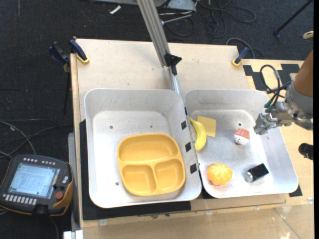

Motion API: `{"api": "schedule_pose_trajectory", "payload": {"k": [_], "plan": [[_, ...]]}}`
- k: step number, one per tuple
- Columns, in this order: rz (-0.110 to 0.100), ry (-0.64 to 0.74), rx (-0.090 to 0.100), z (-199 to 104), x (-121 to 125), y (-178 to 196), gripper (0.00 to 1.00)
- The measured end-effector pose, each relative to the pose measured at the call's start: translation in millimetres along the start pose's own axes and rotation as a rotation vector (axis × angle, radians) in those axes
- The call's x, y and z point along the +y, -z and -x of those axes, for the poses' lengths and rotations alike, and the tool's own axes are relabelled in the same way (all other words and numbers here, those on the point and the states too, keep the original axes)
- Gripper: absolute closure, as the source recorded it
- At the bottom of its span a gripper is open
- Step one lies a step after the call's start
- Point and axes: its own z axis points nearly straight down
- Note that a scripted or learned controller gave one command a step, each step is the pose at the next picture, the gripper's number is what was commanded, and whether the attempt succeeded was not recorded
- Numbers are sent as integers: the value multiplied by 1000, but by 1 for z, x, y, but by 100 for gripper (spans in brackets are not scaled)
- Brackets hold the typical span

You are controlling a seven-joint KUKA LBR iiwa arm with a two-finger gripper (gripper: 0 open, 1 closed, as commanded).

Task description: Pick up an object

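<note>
Pale bench [124, 66] on dark carpet, cables behind. Two white bins: left bin [99, 108] holds a yellow divided tray [149, 164]. Right bin [271, 176] has bare floor at centre. Gripper [261, 126] at its right wall; finger opening cannot be told. Small red-and-white object [241, 136] lies just left of it, apart.

A robotics lab: a teach pendant [34, 185] on dark carpet, loose cables [219, 9], a clamped wooden bench [124, 63]

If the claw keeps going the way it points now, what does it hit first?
Probably the small red-and-white object, just left of the claw in the right bin. Height is unclear; it might pass above.
</note>
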Motion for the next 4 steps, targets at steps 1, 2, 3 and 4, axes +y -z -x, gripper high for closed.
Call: {"api": "schedule_pose_trajectory", "payload": {"k": [1,2,3,4], "plan": [[-1,1,1,0,1,46,100],[-8,5,4,-48,2,34,100],[-6,7,5,-105,4,41,100],[-9,6,5,-157,-4,28,100]]}}
